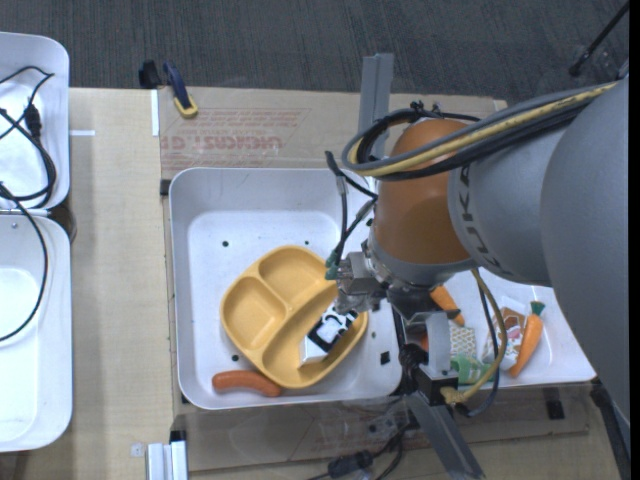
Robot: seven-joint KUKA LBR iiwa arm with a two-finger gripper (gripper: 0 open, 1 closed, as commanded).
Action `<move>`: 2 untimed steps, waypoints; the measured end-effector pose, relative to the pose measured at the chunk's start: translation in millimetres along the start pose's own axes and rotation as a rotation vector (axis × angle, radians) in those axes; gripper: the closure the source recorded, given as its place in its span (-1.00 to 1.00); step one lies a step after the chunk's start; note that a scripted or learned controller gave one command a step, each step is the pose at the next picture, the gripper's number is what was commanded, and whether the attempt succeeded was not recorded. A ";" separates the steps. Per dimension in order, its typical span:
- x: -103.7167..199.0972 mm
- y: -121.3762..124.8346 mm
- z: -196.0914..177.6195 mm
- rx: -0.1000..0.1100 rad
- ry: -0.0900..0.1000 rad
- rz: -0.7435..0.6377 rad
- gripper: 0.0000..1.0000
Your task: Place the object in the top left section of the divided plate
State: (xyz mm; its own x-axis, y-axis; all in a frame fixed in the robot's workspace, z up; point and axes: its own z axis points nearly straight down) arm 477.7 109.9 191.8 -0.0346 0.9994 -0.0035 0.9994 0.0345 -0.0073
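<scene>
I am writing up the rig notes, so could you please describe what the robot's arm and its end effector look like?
The arm has thick, rounded grey links with a glossy orange band above the wrist. Black and yellow cables loop over the band and trail down beside the wrist. The end effector is a compact assembly of black and white parts under a metal mount; its finer details are too small to make out.

Two white bins (190, 298) sit on the cardboard-topped bench (110, 268).

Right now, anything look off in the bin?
Yes. The yellow divided plate sits skewed in the white bin, and a sausage lies outside it by the bin's front wall. A black-and-white object sits in the plate's large section.
</scene>
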 end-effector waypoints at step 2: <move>55.3 1.5 -0.3 -0.005 0.001 -0.152 -1.00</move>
State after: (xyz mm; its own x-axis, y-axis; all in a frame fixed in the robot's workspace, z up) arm 477.3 165.2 191.9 -0.1851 0.9827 -0.0019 0.9827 0.1851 -0.0032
